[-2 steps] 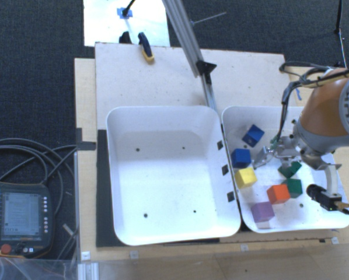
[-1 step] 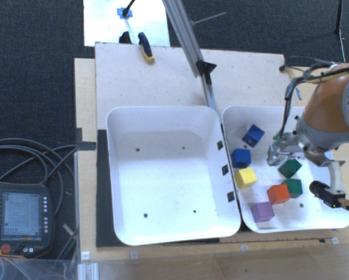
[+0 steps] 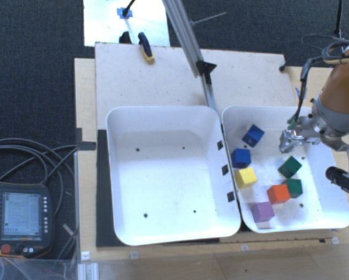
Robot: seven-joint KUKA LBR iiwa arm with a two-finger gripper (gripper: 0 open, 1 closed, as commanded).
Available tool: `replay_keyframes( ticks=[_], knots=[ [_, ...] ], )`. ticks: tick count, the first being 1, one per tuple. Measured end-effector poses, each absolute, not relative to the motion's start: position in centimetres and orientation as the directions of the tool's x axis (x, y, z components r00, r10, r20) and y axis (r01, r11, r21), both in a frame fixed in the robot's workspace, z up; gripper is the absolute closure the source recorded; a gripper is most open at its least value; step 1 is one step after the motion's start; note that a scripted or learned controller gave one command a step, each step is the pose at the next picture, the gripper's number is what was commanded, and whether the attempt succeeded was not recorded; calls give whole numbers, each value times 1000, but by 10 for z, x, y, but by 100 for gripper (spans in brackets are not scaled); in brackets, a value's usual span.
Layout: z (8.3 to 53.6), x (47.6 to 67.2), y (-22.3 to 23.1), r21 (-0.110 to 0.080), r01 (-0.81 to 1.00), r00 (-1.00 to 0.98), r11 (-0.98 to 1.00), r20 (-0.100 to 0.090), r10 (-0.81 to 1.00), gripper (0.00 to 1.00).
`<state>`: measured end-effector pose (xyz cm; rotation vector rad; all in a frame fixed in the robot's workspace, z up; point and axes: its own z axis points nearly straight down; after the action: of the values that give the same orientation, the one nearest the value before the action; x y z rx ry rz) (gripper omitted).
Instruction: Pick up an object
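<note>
A: Nearest us in the right bin (image 3: 338,214) we see the purple cube (image 3: 262,211), and just beyond it the orange cube (image 3: 278,193) touching a green cube (image 3: 294,187).

B: We agree. Left of those sits the yellow cube (image 3: 245,177), hard against a blue cube (image 3: 241,157). A second green cube (image 3: 289,167) lies a little farther back, with another blue cube (image 3: 253,135) farthest of all.

A: And the gripper (image 3: 292,140)?

B: We find it over the right bin's far half, just beyond that second green cube and to the right of the far blue cube. Nothing we see sits in it, but we cannot tell how wide it stands.

A: The left bin (image 3: 119,156) lies alongside, and a pendant (image 3: 20,217) rests at the near left.
</note>
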<state>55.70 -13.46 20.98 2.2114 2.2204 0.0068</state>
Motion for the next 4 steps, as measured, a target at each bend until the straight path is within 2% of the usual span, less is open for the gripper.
replay_keyframes(
  ticks=[1, 3, 4],
  knots=[
    [211, 558, -135, 3, 1000, -4, 4, -1, 1000, 100],
    [212, 586, -28, 3, 1000, -10, 10, 2, 1000, 100],
    [231, 604, 26, 5, 1000, -11, 11, 3, 1000, 100]
  ],
)
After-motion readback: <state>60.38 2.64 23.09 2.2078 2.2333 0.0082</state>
